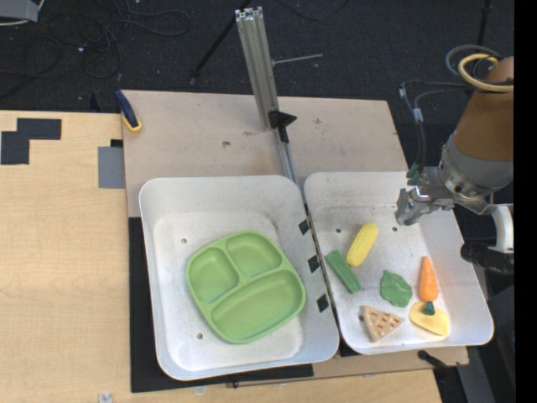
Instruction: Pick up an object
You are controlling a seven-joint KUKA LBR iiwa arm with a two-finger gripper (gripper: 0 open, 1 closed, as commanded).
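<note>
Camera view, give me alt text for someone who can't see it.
A grey and orange robot arm's gripper hovers over the right white bin, which holds toy corn, a green bean, a leafy green, a carrot, a pizza slice and a yellow piece. The left bin holds a green divided plate.

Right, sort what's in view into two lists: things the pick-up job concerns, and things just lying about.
Job:
gripper
corn cob
green stick
green leaf
carrot
pizza slice
yellow piece
right bin

Lying about:
green divided plate
left bin
metal post
</note>
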